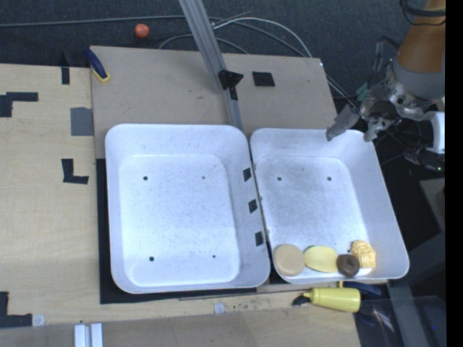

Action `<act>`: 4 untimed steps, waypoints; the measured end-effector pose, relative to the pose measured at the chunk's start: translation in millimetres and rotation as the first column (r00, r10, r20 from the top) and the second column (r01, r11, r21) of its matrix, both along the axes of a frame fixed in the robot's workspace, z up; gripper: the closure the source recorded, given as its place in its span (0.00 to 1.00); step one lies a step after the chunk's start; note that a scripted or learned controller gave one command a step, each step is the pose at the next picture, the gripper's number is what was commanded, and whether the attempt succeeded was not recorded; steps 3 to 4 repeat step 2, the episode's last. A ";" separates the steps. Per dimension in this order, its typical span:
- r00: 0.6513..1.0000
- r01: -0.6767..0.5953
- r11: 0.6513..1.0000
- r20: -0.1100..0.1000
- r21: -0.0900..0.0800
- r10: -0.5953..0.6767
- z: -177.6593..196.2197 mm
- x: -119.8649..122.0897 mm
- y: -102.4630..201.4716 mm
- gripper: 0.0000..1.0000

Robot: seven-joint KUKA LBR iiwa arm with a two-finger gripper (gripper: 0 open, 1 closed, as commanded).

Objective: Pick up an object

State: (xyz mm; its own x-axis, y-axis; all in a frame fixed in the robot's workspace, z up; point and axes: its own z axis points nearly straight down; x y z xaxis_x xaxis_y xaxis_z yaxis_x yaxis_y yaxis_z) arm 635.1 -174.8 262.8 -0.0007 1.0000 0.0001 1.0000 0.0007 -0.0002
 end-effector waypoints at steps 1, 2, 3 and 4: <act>1.000 0.001 1.000 -0.006 0.001 -0.001 -58.7 -92.6 26.0 0.00; 1.000 0.001 1.000 0.000 0.000 -0.001 -46.5 -139.9 39.9 0.00; 1.000 0.001 1.000 0.000 0.000 -0.001 -46.5 -139.9 39.9 0.00; 1.000 0.001 1.000 0.000 0.000 -0.001 -46.5 -139.9 39.9 0.00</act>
